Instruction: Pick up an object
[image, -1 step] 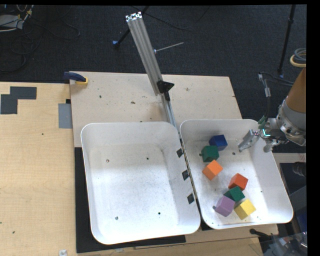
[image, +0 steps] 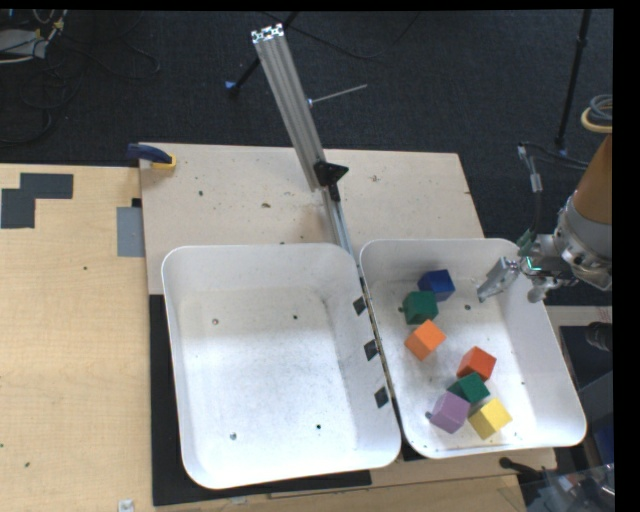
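- White plastic, two shallow bins side by side; right bin (image: 560, 400) has all the blocks, left bin (image: 260, 360) sits lower-centre of frame.
- Gripper (image: 515, 278) hangs at the right bin's upper-right part, mid-right of frame, arm (image: 590, 215) coming in from the right edge w/ the orange band up top.
- Fingers look spread apart, nothing between them. One silver finger (image: 492, 281) points left-down toward the blocks, the other pokes out lower right.
- Nearest block to it: blue block (image: 436, 284), just left of the gripper, roughly level w/ it in the frame. A short shift left is what I'd judge the grab needs.
- Dark green block (image: 421, 305) touches or nearly touches the blue one at its lower left; orange block (image: 425, 339) just below that. Tight trio, so crowding could spoil a close.
- Second cluster lower in the bin, well apart from the gripper: red block (image: 477, 362), green block (image: 468, 388), purple block (image: 449, 411), yellow block (image: 489, 418), packed close.
- Blocks are cube-ish, no real long axis, so approach angle prob. matters less than getting over the right one.
- Height of gripper above bin floor: can't tell from this slant.
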